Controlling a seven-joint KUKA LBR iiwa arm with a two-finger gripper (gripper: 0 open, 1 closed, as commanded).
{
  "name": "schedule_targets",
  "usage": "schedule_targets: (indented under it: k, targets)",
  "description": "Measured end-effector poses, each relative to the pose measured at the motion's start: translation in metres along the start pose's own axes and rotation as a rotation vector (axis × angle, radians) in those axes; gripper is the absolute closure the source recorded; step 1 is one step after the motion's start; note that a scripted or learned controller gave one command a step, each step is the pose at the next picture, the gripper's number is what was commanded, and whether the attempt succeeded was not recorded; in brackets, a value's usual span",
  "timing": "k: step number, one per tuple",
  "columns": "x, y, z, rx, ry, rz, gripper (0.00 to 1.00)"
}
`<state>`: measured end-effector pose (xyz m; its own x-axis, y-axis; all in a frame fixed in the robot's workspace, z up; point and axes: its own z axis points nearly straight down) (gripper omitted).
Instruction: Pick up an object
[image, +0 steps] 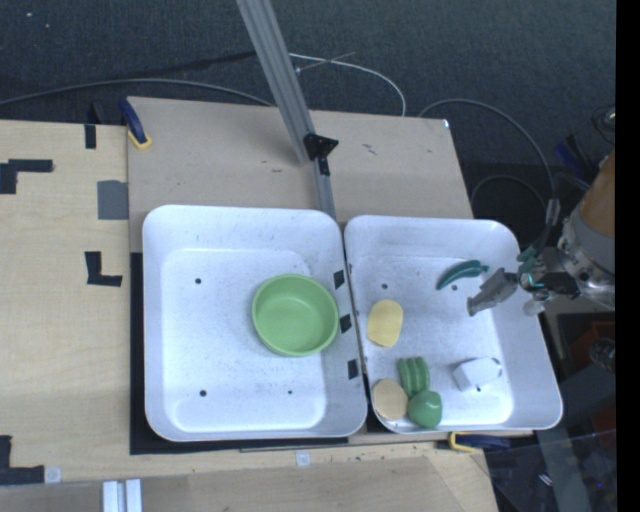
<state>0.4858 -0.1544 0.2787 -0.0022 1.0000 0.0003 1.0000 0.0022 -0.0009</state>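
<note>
The right bin (430, 235) holds several small items. A dark green curved piece (462, 271) lies near its far right side. A yellow lump (385, 323) sits toward the left wall. At the front lie a green ridged piece (413, 373), a green ball-like piece (426, 408) and a tan round piece (389, 400). A white object (476, 373) rests at the front right. My gripper (497, 290) hangs over the bin's right side, just right of and below the dark green piece, with nothing seen in it.
A green bowl (294, 314) stands in the left bin (200, 250). A grey pole (285, 75) slants down to the bins' shared wall. Cables (480, 110) run across the dark floor behind the bench.
</note>
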Motion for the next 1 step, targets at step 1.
schedule_targets:
  k: [1]
  targets:
    - [-0.0001, 0.0, 0.0, 0.0, 0.0, 0.0, 0.0]
